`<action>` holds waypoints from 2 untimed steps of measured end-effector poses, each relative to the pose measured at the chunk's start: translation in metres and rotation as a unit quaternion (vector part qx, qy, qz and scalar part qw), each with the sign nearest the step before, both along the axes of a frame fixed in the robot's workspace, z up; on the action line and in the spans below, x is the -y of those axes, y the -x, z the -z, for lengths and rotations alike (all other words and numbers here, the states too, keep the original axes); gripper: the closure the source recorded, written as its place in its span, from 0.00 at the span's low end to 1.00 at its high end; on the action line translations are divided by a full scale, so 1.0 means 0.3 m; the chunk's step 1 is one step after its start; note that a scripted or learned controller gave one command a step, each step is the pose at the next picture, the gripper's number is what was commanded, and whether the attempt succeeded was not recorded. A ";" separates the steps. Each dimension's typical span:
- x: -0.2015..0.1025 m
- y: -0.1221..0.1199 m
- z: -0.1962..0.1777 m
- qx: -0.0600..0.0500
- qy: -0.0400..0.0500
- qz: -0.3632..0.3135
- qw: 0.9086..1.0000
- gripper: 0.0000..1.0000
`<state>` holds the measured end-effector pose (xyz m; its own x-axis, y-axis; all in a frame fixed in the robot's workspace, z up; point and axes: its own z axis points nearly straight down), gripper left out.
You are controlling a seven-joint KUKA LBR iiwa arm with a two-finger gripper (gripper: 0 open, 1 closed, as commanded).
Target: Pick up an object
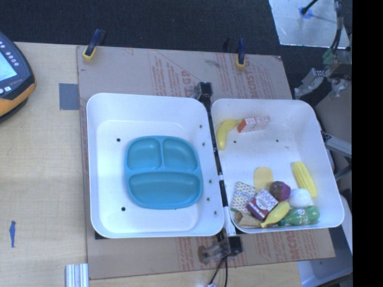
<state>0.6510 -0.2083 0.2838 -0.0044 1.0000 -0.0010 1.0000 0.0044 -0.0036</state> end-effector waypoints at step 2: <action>-0.294 0.395 0.656 -0.006 -0.003 0.001 1.000 0.00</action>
